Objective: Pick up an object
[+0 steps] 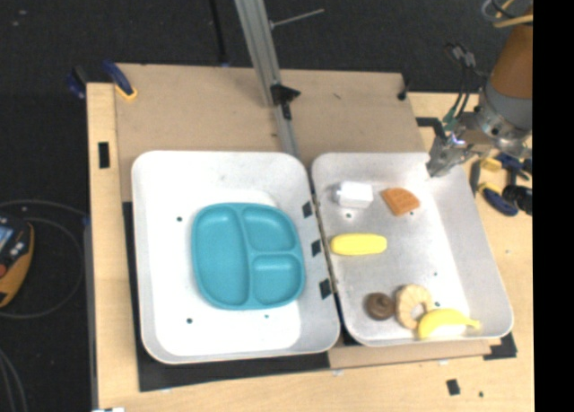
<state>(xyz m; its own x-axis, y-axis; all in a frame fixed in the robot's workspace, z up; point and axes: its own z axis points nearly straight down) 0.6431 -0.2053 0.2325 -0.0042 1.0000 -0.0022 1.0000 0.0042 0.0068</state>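
Observation:
The right bin [466, 249] holds several small objects. A white block [355, 193] lies near its back left, with an orange wedge [400, 201] beside it. A yellow oblong piece [359, 244] sits left of the bin's middle. At the front lie a brown ring [379, 305], a tan round piece [413, 302] and a yellow banana-shaped piece [446, 322]. My gripper [442, 158] hangs over the bin's back right corner, above and to the right of the orange wedge. No object shows between its tips.
The left bin [161, 311] carries a teal divided plate [247, 254]. A grey metal post [262, 51] slants up behind the bins. Blue clamps [502, 193] sit at the bench's right side, close to my arm [509, 78].

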